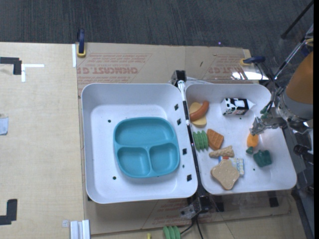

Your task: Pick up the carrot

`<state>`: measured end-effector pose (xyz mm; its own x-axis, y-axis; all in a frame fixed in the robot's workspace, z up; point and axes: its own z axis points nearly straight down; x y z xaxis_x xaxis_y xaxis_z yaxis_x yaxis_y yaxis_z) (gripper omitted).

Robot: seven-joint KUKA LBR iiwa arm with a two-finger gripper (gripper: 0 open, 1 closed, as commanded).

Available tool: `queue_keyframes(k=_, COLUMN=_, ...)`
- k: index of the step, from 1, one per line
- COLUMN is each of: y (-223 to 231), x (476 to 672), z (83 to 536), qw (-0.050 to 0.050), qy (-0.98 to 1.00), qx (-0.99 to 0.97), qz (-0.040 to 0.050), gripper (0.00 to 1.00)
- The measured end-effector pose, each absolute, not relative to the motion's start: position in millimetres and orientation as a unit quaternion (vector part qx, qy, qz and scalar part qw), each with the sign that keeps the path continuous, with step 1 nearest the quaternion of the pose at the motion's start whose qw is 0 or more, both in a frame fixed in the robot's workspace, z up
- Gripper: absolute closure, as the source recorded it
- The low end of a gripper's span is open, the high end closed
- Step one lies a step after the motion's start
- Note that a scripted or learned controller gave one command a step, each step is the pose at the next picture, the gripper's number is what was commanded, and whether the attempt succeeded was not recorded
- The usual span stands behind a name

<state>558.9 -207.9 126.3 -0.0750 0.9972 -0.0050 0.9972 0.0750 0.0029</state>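
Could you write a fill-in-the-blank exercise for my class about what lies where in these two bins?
1. The blue divided plate lies in the ____ bin.
2. The gripper is just above the small orange ____ near the right bin's right side.
3. The black-and-white toy cow lies near the ____ edge of the right bin.
4. The plate has ____ compartments.

Missing words: left; carrot; far; three
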Motion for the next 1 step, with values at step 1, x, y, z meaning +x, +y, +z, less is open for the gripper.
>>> queue_keyframes(k=1, y=-179.2, x=498.1, z=91.6, qw=0.000, qy=0.846, qx=0.533, qz=0.0001, gripper=1.00)
